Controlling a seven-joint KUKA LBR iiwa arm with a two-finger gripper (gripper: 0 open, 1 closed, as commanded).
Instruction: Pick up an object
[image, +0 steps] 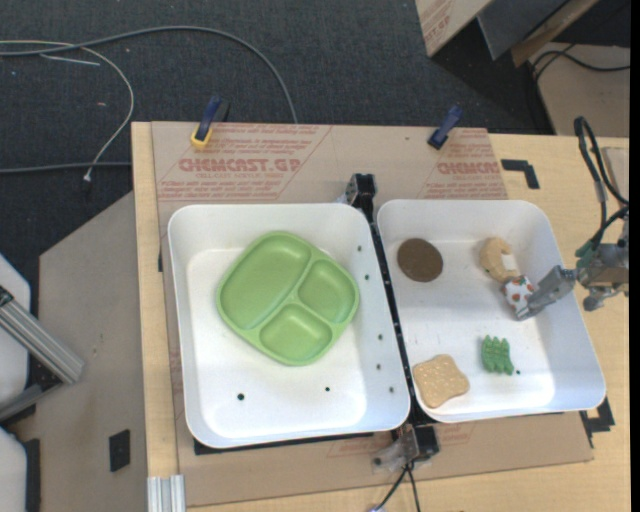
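The right bin (570, 385) holds a round brown cookie (420, 260), a tan bun-like piece (495, 257), a small white object with red spots (516, 293), a green ridged piece (497, 355) and a tan cracker (440, 381). My gripper (530, 302) reaches in low from the right over the bin's right side. Its tip sits right against the white red-spotted object, just below the tan piece. Whether that object is gripped or only touched cannot be told from this angle.
The left bin (200, 400) carries a green divided plate (288, 297). Blue clamps (208, 120) (445, 127) hold the cardboard sheet at the bench's far edge. Cables hang at the right by the arm's wrist (605, 270).
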